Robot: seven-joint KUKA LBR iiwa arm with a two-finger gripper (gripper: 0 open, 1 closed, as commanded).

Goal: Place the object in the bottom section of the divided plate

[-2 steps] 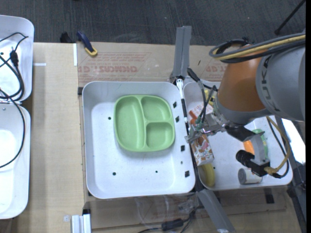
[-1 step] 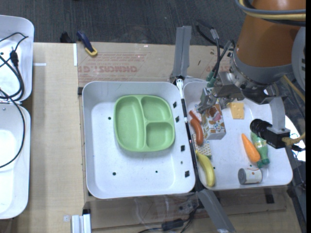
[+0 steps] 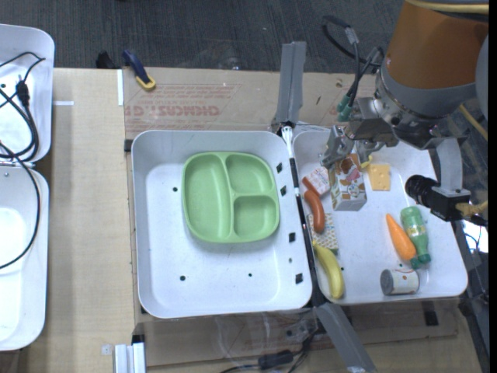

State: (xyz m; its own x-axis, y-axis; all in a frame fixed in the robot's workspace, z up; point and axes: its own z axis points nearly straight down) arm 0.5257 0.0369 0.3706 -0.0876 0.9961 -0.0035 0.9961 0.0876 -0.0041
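Over the right bin (image 3: 443, 274) the gripper (image 3: 335, 155) hangs just above a small carton (image 3: 349, 186); whether its fingers are parted or closed cannot be told, and nothing shows between them; the carton stands upright among a hot dog (image 3: 314, 206), cheese (image 3: 379, 177), carrot (image 3: 401, 238), green bottle (image 3: 416, 233), banana (image 3: 331, 269) and can (image 3: 399, 281); the green plate (image 3: 231, 196) lies in the left bin (image 3: 155, 278), its three sections bare.
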